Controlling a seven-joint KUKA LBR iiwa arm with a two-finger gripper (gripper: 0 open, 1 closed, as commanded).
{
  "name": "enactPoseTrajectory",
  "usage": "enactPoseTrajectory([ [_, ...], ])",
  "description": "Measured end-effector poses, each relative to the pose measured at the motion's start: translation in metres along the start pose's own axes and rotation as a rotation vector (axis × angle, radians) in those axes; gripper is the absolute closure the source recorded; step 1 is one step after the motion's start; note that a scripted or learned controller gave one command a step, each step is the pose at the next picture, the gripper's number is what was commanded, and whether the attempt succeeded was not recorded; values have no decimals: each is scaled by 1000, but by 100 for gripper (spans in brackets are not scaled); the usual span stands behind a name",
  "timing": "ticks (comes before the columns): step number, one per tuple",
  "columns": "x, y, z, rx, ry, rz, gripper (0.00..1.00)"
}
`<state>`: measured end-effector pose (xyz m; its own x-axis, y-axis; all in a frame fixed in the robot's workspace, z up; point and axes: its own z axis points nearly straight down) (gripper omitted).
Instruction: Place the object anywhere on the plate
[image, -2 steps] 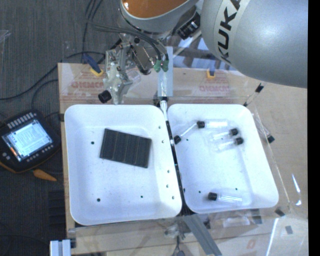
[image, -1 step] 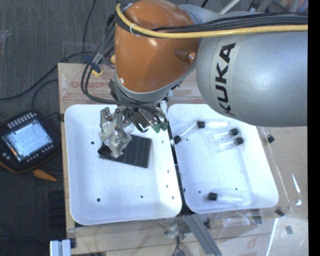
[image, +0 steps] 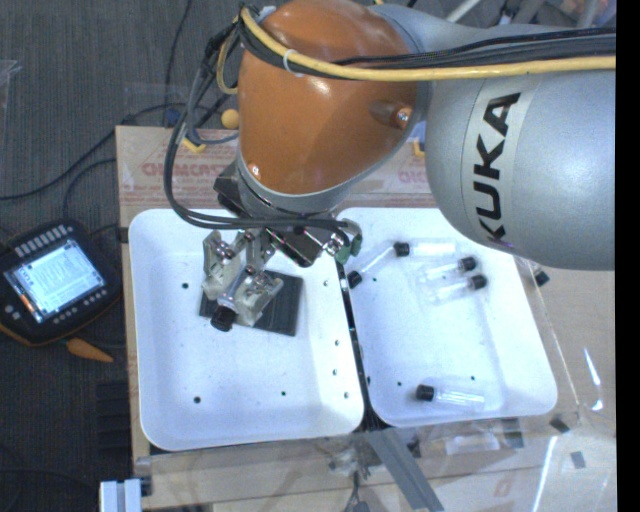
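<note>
Camera view puts the gripper (image: 238, 298) low over the left bin (image: 150, 330). It points down at a slant, and whether it is parted or closed I cannot tell, because its pale metal parts overlap from this angle. At its lower tip sits a small black-capped piece (image: 223, 319) that looks much like the vials elsewhere. I judge this to be the object, though the view does not show whether it is clamped or only lying there.

Directly beneath the gripper, and reaching out to its right, lies the dark flat plate (image: 285, 312). The capped piece is at the plate's left edge, so the hand seems positioned for a release onto the plate. A drop here could land half off the edge.

Further right of the hand, across the divider, the right bin (image: 520, 340) holds several clear vials (image: 445, 268) with black caps, well apart from the gripper. One vial lies alone nearer the front. Well off to the hand's left, outside the bins, a pendant (image: 55, 280) with a lit screen rests on the floor.
</note>
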<state>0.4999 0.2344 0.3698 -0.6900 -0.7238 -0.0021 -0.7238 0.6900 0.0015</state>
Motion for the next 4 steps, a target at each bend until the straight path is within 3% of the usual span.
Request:
enactPoseTrajectory([
  [1, 12, 4, 88, -2, 4, -241, 100],
  [2, 18, 3, 94, -1, 3, -358, 100],
  [3, -11, -35, 112, -3, 2, -476, 100],
  [4, -54, -115, 161, -4, -1, -393, 100],
])
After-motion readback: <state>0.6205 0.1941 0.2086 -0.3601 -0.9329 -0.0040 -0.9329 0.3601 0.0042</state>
